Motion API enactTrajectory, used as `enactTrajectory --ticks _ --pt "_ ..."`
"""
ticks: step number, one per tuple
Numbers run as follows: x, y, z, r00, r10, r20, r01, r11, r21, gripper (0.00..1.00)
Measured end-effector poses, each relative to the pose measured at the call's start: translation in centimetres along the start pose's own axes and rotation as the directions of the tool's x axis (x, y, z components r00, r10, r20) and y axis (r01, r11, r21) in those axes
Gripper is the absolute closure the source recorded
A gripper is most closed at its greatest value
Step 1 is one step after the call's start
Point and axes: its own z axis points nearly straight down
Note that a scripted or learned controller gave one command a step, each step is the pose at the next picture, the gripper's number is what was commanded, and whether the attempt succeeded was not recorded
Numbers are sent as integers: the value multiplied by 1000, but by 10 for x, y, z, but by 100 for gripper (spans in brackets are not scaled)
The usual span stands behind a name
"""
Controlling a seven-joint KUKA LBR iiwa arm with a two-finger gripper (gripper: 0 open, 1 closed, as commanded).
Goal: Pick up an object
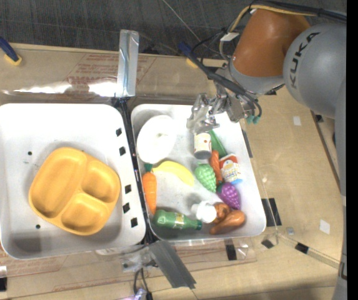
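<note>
At the bottom of the frame the bench (303,274) is seen, with tape strips blurred at its near edge. In the right bin (253,186) toy foods are crowded together: a green bottle (175,220) at the near wall, a carrot (149,191), purple grapes (230,195), a banana (174,171) and a white disc (155,139) further up. A brown item at lower right is partly hidden by a white piece. A yellow divided plate (74,190) is held in the left bin (7,130). Over the right bin's far rim the end effector (205,114) is found; nothing is seen between its fingers, and their spread cannot be told. The arm (310,55) is cut off at upper right
</note>
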Motion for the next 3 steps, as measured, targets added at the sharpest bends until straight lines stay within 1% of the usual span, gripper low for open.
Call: enactTrajectory --ticks 1,2,3 --pt "0 -33 -12 998 -69 -3 69 998 0 100" --pt "3 -51 -42 995 -99 -3 99 995 0 100" --pt "-12 41 31 986 -166 -2 166 986 -2 100"
